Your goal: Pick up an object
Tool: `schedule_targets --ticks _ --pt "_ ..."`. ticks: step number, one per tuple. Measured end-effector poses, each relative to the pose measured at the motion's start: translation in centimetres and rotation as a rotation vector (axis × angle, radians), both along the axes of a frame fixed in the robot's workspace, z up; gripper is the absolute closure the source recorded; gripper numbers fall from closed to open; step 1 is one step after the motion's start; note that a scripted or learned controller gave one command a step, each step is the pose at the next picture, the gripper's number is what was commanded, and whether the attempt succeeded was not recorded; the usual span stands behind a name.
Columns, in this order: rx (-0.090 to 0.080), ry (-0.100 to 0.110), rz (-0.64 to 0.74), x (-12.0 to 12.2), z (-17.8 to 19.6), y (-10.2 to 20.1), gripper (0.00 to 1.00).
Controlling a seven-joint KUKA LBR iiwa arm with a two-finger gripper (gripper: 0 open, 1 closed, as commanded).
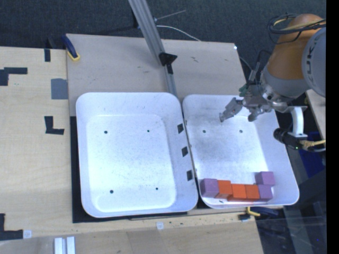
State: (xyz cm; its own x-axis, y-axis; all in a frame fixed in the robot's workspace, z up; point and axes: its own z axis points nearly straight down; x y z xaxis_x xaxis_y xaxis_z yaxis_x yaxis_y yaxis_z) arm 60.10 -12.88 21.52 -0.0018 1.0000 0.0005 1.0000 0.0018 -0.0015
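Along the lower edge of the right bin, a row of blocks is lying packed together: a purple block at the left end, orange blocks in the middle, and purple blocks stacked at the right end. The left bin is sitting beside it. Farther up, at the right bin's upper right, the gripper is hovering with fingers spread, pinching nothing, well apart from the blocks. Judgement: the approach is calling for travel toward the frame's bottom, then a descent on the left purple block, whose outer side is lying free, with fingers straddling it squarely to avoid jamming against its neighbours.
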Motion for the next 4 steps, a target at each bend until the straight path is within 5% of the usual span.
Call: schedule_targets --ticks 1,2,3,4 --pt "-0.003 -0.008 -0.001 1.9 6.2 -2.4 0.0" --pt "-0.002 -0.004 0.001 4.6 7.3 -3.2 0.0" --pt "-0.003 -0.002 0.002 4.5 8.2 -3.2 1.0" --pt "-0.001 0.005 0.001 8.0 1.1 -3.4 1.0"
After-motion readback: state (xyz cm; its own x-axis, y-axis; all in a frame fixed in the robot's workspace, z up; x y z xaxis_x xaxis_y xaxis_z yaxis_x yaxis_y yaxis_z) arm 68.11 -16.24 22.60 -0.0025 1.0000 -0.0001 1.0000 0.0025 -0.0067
